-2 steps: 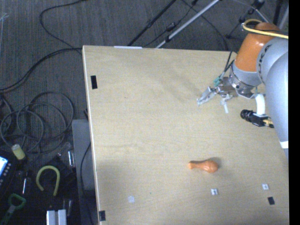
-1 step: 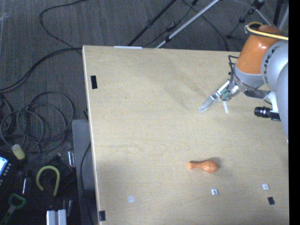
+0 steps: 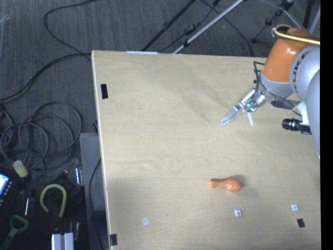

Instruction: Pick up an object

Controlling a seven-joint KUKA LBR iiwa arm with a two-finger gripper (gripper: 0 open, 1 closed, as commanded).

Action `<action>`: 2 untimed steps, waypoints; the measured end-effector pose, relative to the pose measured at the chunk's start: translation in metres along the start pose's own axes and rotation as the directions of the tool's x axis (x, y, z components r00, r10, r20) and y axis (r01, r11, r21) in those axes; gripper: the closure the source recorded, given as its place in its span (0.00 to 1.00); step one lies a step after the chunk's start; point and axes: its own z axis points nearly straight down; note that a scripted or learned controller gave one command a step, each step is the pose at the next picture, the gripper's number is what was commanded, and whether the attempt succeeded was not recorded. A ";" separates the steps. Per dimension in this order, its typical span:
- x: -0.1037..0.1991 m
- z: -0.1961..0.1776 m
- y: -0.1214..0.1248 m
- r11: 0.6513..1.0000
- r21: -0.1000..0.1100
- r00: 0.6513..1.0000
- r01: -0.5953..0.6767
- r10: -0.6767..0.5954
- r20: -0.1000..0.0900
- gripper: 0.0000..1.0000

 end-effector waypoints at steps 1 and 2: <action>0.000 -0.010 0.001 1.000 -0.002 1.000 0.000 0.000 0.002 1.00; 0.044 -0.080 0.018 0.996 -0.002 0.996 -0.090 0.090 -0.001 1.00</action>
